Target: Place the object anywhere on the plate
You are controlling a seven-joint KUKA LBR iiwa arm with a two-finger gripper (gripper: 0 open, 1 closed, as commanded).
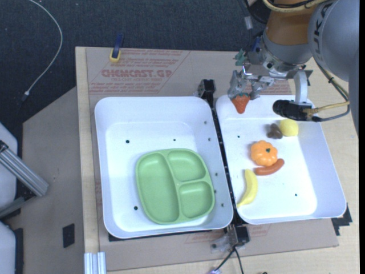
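Right now I am watching the tool [242, 94] hanging over the far left corner of the right bin [319, 170], and it is gripping a small orange-red carrot-like object [242, 104] between its fingers, which are closing down on the object's top. The object is hanging just below the fingertips, near the bin's far rim and close to the divide between the two bins. The grey arm [319, 21] with its orange band is reaching in from the right side above it. In the left bin [114, 130] a green plate [174, 185] with three compartments is lying toward the near side, well apart from the held object. In the right bin I am seeing a yellow lemon-like piece [290, 128] touching a small brown piece [275, 131], then an orange pumpkin-shaped piece [263, 152] with a red sausage-shaped piece [268, 168] just beside it, and a yellow banana [248, 188] nearer to me. Both bins are sitting on a brown board [142, 67] on the bench.
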